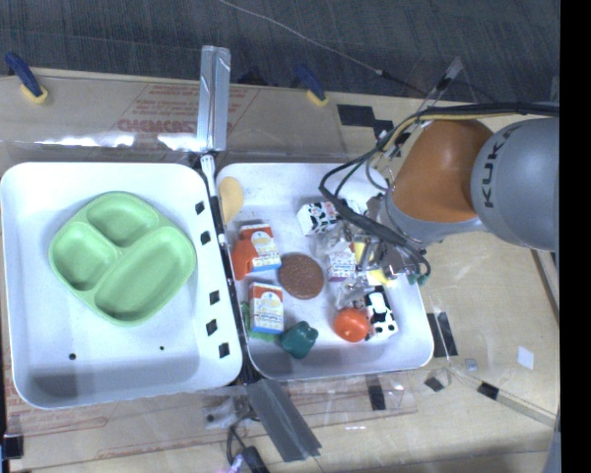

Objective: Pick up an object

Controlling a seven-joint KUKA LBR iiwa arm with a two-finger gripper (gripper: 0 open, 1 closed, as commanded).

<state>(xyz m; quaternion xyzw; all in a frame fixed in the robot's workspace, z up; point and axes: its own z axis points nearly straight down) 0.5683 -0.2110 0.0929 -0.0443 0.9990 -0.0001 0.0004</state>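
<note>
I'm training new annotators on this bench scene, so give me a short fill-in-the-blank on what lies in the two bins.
1. The green divided plate lies in the ____ bin as the camera sees it.
2. The round brown disc lies in the ____ bin.
3. The plate has ____ compartments.
4. The arm's band above the wrist is ____.

Missing words: left; right; three; orange

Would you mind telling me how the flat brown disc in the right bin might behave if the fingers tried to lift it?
The brown disc lies flat and looks thin, so the fingers would probably struggle to get under its rim. It looks rigid and likely light. Pushed, it would probably slide into the cartons beside it rather than roll.
</note>
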